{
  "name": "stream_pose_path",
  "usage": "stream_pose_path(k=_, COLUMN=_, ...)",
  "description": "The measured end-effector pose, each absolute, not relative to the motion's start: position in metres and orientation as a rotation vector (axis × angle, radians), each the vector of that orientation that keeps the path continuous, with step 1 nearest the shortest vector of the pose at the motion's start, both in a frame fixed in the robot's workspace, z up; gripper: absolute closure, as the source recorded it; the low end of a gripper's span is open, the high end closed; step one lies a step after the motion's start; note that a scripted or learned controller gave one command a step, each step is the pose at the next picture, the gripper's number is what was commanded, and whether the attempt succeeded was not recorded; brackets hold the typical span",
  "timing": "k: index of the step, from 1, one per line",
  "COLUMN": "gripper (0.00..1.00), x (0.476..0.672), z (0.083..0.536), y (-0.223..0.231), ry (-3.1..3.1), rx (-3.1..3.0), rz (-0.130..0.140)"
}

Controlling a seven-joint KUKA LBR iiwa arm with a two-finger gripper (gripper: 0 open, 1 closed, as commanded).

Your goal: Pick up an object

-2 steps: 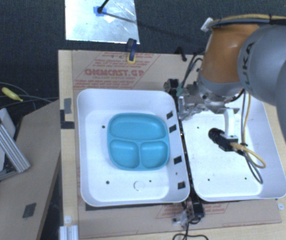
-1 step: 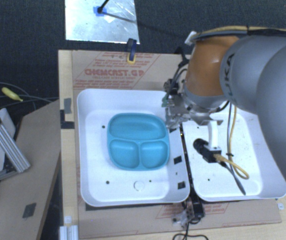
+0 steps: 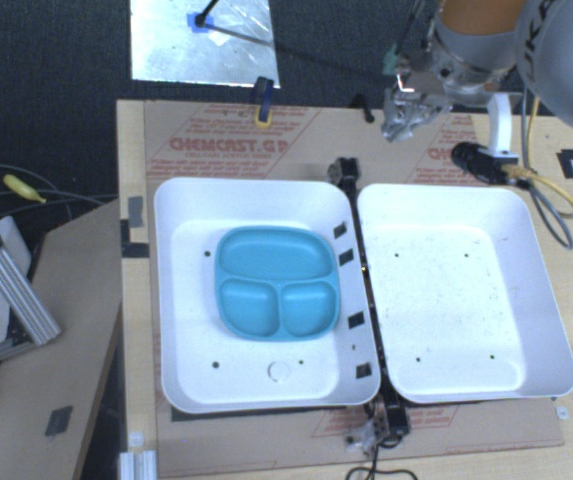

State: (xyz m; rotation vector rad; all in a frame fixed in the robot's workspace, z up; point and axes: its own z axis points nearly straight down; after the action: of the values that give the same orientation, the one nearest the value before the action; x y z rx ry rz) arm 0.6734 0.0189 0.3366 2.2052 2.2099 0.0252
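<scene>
From above, the arm [image 3: 526,18] enters at the upper right, its broad grey casing and orange band bent over the far edge of the bench, well behind both bins. At its tip the gripper [image 3: 403,126] hangs over the brown board beyond the right bin [image 3: 541,298], close to that bin's far left corner, and nothing is seen between its metal parts; whether the jaws are apart or together cannot be told from this angle. The task's thing, a blue tray [image 3: 276,283], lies flat in the left bin [image 3: 181,298], roughly at its middle. It is a smooth, matte plastic piece with rounded corners, moulded into one wide compartment on the far side and two smaller ones on the near side. Both bins are shallow, glossy white shells with rounded rims, touching along a black hinged seam [image 3: 358,278]; the right bin's floor is finely speckled. The board [image 3: 236,143] beneath is brown with red printed lettering. Further back a crinkled silvery sheet [image 3: 206,28] lies on dark carpet, and a yellow cable [image 3: 551,188] loops near the arm.
</scene>
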Motion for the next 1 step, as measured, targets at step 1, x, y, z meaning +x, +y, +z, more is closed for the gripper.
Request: stream_pose_path(k=1, gripper=1.0, x=0.668, z=0.3354, y=0.1372, ry=2.238, rx=2.206, rz=0.01)
